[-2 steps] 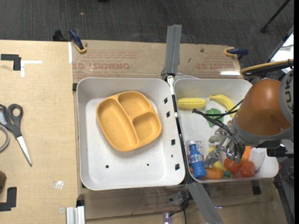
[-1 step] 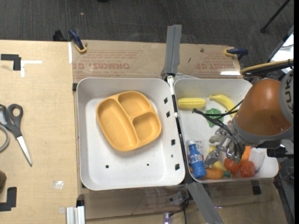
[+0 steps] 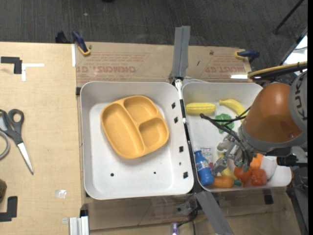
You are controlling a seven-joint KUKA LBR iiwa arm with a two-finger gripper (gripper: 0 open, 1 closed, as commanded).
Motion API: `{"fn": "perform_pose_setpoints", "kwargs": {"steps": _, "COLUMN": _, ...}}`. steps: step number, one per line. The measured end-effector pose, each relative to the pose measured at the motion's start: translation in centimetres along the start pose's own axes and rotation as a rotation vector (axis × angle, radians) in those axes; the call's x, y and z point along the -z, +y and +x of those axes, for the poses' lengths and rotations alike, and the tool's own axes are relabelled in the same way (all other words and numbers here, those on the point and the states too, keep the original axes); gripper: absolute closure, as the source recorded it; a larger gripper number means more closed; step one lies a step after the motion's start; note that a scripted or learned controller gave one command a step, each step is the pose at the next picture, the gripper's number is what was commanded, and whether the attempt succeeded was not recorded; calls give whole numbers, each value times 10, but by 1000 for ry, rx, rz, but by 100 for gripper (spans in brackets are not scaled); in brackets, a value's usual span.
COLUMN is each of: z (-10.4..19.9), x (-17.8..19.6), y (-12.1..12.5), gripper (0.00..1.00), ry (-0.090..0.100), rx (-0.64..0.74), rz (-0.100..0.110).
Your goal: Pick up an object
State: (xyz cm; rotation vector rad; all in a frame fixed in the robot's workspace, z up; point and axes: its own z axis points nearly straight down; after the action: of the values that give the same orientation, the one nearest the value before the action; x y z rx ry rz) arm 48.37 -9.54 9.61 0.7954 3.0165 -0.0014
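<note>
The arm's orange band [image 3: 271,114] hides much of the right bin [image 3: 195,131]. The gripper [image 3: 230,158] hangs low over a jumble of toys near the front wall; I cannot tell how it is set. Just left, a blue bottle [image 3: 202,168] lies lengthwise, cap seemingly toward the back.

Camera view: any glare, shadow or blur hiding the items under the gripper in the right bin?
Camera view: lighting is even and soft, with no strong glare on the right bin; the arm casts shade over the crowded toys near the gripper, where the image is a little soft and the arm's bulk hides part of the pile; the yellow plate in the left bin reads sharp.
</note>
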Motion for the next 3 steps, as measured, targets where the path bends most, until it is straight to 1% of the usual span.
{"fn": "perform_pose_setpoints", "kwargs": {"steps": 1, "z": 1, "x": 0, "y": 2, "gripper": 0, "ry": 1, "rx": 81, "rz": -1}}
{"fn": "perform_pose_setpoints", "kwargs": {"steps": 2, "z": 0, "x": 0, "y": -1, "gripper": 0, "ry": 3, "rx": 97, "rz": -2}}
{"fn": "perform_pose_setpoints", "kwargs": {"steps": 3, "z": 1, "x": 0, "y": 3, "gripper": 0, "ry": 0, "rx": 180, "rz": -3}}
